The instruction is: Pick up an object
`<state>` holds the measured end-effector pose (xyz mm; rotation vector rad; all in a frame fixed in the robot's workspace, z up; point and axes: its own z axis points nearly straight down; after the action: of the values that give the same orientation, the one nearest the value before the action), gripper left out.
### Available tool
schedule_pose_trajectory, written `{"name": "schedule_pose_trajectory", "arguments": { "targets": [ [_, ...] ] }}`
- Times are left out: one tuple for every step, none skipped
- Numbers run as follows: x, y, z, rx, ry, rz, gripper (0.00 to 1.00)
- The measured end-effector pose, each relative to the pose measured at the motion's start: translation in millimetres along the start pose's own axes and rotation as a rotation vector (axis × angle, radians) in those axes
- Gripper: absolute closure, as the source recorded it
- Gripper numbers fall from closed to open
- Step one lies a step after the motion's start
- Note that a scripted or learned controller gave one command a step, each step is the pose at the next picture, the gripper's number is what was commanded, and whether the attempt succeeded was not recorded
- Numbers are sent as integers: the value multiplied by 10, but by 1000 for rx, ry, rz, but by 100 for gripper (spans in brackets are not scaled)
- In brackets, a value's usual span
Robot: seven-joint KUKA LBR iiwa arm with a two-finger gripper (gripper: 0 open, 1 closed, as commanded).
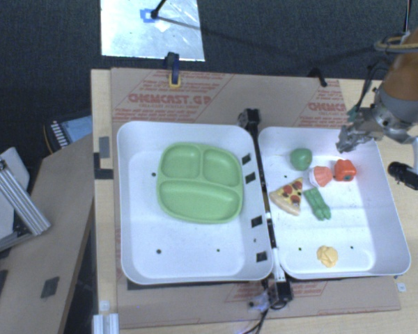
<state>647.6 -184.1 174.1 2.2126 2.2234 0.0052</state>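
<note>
The right bin (pixel 376 186) holds several toy foods: a green round piece (pixel 301 158), a pink and white piece (pixel 322 176), an orange piece (pixel 345 170), a pizza slice (pixel 288 196), a green pod (pixel 317 204) and a yellow piece (pixel 327 256) near the front. My gripper (pixel 350 139) hangs above the bin's back right part, just above and behind the orange piece. Nothing shows between its fingers.
The left bin (pixel 136 207) carries a green divided plate (pixel 198 183). A black hinge strip (pixel 258 186) runs between the bins. Both bins rest on a cardboard sheet (pixel 195 96). A metal frame (pixel 14 200) stands at the far left.
</note>
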Motion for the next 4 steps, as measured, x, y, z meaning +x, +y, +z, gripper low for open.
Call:
{"name": "schedule_pose_trajectory", "arguments": {
  "targets": [
    [-3,21,-467,-2,-1,-1,100],
    [550,-41,-541,3,2,-4,100],
    [1059,92,-552,2,2,-4,100],
    [1540,116,-634,3,3,-5,100]
  ]
}}
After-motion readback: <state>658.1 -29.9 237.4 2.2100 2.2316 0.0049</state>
